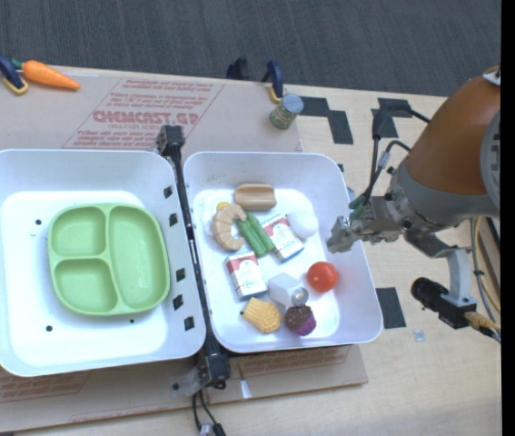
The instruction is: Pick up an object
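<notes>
The right bin [359, 284] holds a pile of toy food. A tan bun [254, 194] lies at the back, with a croissant [229, 227] and a green vegetable [255, 234] in front of it. Two red-and-white cartons [282, 237] [247, 274] sit mid-bin, beside a white egg [302, 218]. Toward the front lie a red tomato [322, 276], a corn cob [262, 315], purple grapes [300, 319] and a white block [284, 289]. My gripper [342, 235] hangs over the bin's right edge, just right of the egg and above the tomato, with nothing visibly in it.
The left bin [3, 334] carries a green divided plate [109, 258]. Outside the bins, a toy carrot [48, 75] lies at the far left and a small can [284, 112] stands behind the right bin. My arm covers the bench to the right.
</notes>
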Available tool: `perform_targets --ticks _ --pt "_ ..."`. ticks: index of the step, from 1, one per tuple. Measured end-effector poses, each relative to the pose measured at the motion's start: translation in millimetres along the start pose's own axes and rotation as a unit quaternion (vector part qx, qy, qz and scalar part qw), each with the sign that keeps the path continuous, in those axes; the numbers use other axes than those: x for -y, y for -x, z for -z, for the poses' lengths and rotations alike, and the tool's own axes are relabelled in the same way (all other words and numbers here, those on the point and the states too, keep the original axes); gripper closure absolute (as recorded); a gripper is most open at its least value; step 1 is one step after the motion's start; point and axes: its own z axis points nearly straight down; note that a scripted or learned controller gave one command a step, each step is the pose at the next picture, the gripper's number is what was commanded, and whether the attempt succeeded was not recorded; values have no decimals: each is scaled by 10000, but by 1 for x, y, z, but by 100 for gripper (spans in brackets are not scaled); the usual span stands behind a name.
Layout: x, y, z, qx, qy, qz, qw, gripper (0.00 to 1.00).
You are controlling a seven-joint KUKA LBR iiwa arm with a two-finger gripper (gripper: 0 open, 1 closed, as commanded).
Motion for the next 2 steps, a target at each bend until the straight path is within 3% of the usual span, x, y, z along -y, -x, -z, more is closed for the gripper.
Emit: perform_targets --ticks 1,2 --pt "7 -23 -32 -7 -16 9 10000 100" --pt "7 9 -22 -4 -11 -1 10000 100"
